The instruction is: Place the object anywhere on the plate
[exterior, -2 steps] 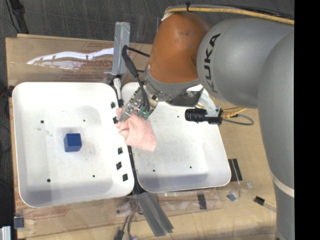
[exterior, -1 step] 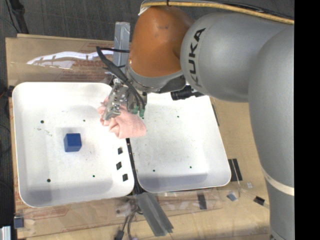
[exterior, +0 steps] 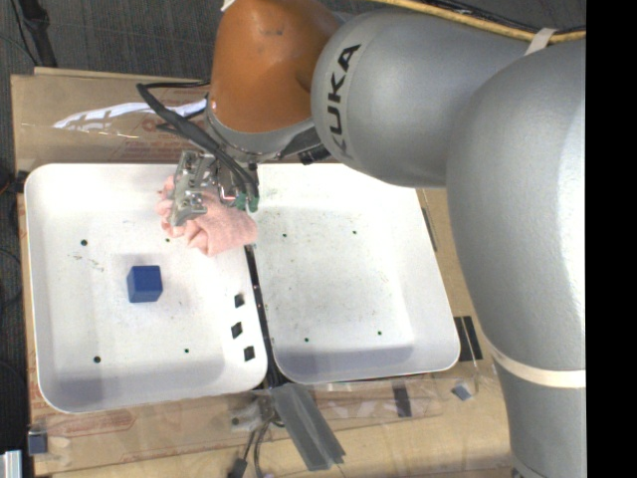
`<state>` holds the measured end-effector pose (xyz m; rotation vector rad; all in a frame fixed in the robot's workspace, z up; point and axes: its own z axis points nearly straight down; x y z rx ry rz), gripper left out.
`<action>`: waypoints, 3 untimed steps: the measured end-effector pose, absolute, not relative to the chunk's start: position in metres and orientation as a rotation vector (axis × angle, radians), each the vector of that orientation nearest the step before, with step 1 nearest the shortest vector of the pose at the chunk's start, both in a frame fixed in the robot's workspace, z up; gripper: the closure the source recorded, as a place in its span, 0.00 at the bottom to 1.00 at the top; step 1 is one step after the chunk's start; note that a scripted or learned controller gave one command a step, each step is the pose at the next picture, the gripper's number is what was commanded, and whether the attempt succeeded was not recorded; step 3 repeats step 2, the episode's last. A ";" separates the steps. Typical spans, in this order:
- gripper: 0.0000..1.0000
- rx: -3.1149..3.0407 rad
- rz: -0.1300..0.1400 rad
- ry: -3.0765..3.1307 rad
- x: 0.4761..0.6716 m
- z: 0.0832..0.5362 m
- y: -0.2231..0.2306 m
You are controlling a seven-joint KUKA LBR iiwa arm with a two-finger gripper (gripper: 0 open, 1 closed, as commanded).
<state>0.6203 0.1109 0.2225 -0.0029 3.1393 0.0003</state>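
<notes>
Grey arm (exterior: 478, 167) is looming closest, filling the worktop's right side. Two white bins are sitting side by side; the left bin (exterior: 60, 366) is holding a pink crumpled object (exterior: 221, 229) near its far right corner and a blue cube (exterior: 144, 283) mid-left. Pincer (exterior: 194, 202) is pressing over the pink object; whether it is gripping cannot be told. Lifting slowly would likely help.

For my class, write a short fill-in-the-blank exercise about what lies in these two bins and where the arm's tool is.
1. The blue cube lies in the ____ bin.
2. The tool is over a crumpled ____ cloth.
3. The band above the arm's wrist is ____.
4. The cloth lies near that bin's ____ edge, by the divide between the bins.

Missing words: left; pink; orange; right
</notes>
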 end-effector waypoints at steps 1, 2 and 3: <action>1.00 -0.008 0.000 3.138 0.642 0.233 0.156; 0.00 -0.007 0.000 3.138 0.642 0.233 0.156; 0.00 -0.007 0.000 3.138 0.642 0.233 0.156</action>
